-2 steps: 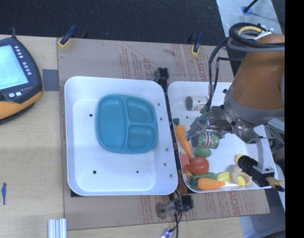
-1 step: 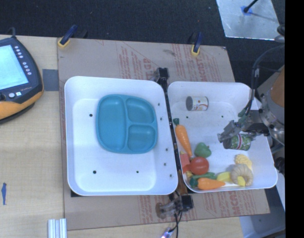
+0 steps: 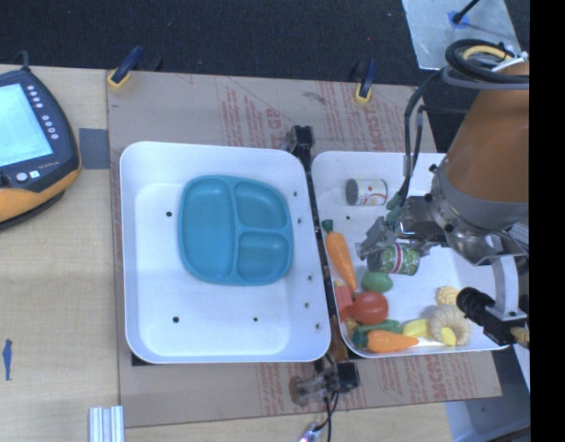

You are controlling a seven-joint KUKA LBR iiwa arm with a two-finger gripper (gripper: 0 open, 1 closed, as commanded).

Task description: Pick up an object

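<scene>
My gripper (image 3: 386, 239) hangs low over the middle of the right bin (image 3: 466, 274). Right under its tip lies a small can with a green label (image 3: 402, 261); whether the can is gripped is hidden by the wrist. Around it lie an orange carrot (image 3: 340, 258), a green vegetable (image 3: 376, 282), a red tomato (image 3: 368, 308), a second carrot (image 3: 390, 342), a yellow piece (image 3: 417, 327), a corn cob (image 3: 446, 295) and a beige lump (image 3: 448, 325). A small white can (image 3: 367, 191) lies on its side at the bin's far end.
The left bin (image 3: 144, 274) holds a blue divided plate (image 3: 235, 228). A teach pendant (image 3: 20, 145) sits on the bench at far left. Blue clamps (image 3: 124, 66) (image 3: 363, 81) pin the cardboard's far edge. The arm's orange band (image 3: 492, 145) looms over the right bin's right side.
</scene>
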